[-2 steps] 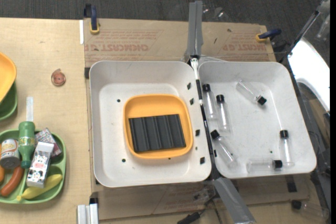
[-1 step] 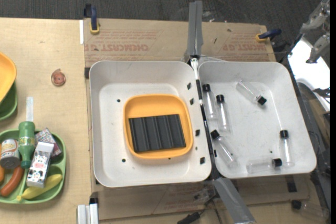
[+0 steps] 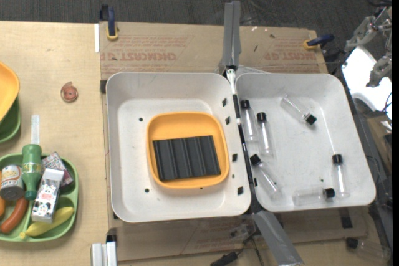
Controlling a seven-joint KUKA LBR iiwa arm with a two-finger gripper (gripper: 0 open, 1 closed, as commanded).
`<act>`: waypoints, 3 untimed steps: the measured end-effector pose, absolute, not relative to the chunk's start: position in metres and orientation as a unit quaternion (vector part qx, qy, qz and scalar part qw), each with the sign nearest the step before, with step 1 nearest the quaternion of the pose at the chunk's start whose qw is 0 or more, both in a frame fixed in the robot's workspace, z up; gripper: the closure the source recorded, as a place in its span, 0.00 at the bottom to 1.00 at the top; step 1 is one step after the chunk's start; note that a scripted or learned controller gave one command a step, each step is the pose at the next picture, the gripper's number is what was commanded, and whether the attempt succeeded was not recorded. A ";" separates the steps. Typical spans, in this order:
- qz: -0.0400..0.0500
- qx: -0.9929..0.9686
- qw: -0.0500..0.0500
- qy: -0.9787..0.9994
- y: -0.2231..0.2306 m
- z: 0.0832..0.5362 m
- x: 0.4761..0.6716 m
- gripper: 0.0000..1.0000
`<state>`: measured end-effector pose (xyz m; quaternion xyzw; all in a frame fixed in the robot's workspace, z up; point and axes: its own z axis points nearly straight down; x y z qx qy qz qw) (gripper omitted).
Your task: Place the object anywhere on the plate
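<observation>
An orange square plate (image 3: 187, 123) lies in the middle of the left white bin (image 3: 124, 134). A dark grey ribbed block (image 3: 187, 157) rests flat on the plate, inside its rim. In the right white bin (image 3: 324, 96), several clear tubes with black caps lie scattered. One tube (image 3: 262, 131) is near the left wall, another (image 3: 298, 110) is towards the back, and a third (image 3: 338, 172) is by the right wall.
On the wooden bench to the left stands a green tray (image 3: 62, 221) of toy food, with an orange bowl (image 3: 6, 93) and a small pink piece (image 3: 69, 92) behind it. Clamps (image 3: 110, 25) hold the cardboard behind the bins. Cables and bright equipment (image 3: 368, 65) lie off the right bin's edge.
</observation>
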<state>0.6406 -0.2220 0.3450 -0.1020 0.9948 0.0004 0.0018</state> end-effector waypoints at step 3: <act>0.000 -0.542 0.003 0.840 -0.221 0.345 0.660 0.00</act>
